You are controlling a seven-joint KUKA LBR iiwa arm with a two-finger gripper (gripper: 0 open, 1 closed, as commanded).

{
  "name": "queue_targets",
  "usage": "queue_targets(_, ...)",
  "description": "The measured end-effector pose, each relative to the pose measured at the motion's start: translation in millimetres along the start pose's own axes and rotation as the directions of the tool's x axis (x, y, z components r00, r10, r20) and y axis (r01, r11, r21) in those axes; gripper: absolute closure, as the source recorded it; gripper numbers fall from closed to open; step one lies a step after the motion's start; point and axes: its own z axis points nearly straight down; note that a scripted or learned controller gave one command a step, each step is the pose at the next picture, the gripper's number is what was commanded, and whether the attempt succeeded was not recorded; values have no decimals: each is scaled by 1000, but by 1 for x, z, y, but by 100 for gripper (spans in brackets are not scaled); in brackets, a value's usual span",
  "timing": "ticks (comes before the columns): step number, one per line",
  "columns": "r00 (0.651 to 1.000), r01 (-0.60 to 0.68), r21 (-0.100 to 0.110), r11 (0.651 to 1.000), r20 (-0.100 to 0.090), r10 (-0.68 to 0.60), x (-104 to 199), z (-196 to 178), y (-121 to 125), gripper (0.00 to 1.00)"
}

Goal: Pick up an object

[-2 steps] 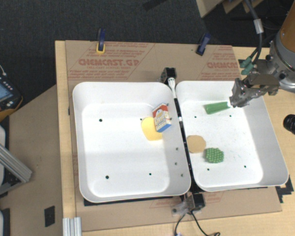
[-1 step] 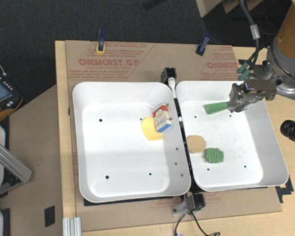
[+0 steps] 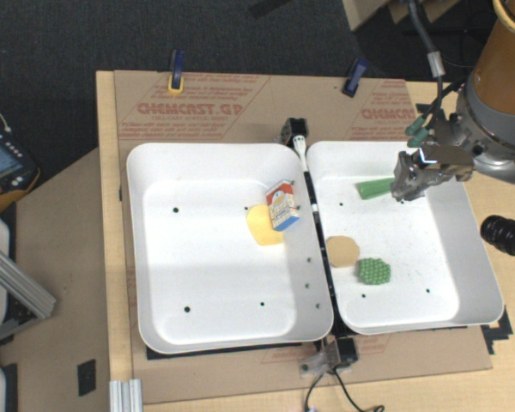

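My gripper point(image 3: 405, 192) hangs over the back of the right bin point(image 3: 463, 256), its tip right at the right end of a flat green block point(image 3: 374, 189). Whether the block sits between the fingers is hidden. Nearer the front of that bin lie a tan round disc point(image 3: 342, 250) and a bumpy green ball point(image 3: 373, 271), side by side. In the left bin point(image 3: 180, 264), close to its right wall, a small red, white and blue carton point(image 3: 282, 206) rests against a pale yellow piece point(image 3: 263, 227).
A black divider strip point(image 3: 313, 221) runs between the two bins. Clamps point(image 3: 177, 73) hold the cardboard base at the back. The arm's grey body and cables occupy the upper right. Bare bin floor spreads left in the left bin.
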Motion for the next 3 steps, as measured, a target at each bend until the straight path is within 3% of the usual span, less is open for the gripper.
queue_targets(1, 1000, -1, 0, 1000, 0, 1, 2, 14, 0, 100)
queue_targets(2, 1000, 5, 5, 1000, -1, -5, 52, 71, 27, 100)
queue_targets(3, 1000, 6, -8, 1000, -3, -6, 102, 23, 18, 100)
